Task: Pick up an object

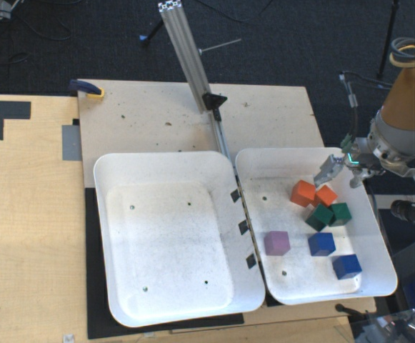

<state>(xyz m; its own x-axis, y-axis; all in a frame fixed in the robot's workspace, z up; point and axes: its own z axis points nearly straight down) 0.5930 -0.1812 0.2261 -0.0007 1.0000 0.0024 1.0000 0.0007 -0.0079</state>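
Camera view: the tool (pixel 341 167) hangs over the right bin (pixel 386 281), just above the orange blocks (pixel 312 193).
Tool state: fingers look spread, nothing between them.
Blocks: green (pixel 329 215), blue (pixel 322 244) and purple (pixel 277 243) ones lie near the orange pair.
Progress: no pick made; descent and grasp remain.
Unclear: fingertips small and blurred; arm cut off at the edge.

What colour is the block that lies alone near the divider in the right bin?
Purple, seen in the camera view.
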